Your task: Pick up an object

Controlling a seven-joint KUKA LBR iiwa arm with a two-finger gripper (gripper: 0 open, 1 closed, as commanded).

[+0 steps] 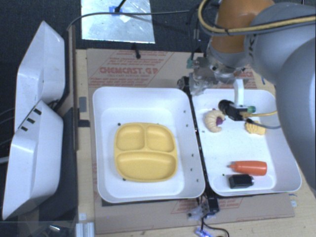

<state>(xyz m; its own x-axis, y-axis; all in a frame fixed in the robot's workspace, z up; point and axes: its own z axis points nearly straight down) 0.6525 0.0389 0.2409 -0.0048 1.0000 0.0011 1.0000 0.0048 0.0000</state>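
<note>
Here, the gripper (203,83) hangs at the upper left corner of the right bin (224,149); I cannot tell its grip.

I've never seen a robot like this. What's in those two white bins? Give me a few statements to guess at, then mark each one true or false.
1. The yellow plate lies in the left bin. True.
2. The yellow plate has three compartments. True.
3. The orange object lies on the yellow plate. False: it lies in the right bin.
4. The black box sits in the left bin. False: it lies in the right bin, next to the orange object.
5. A pale curled thing lies in the right bin. True.
</note>
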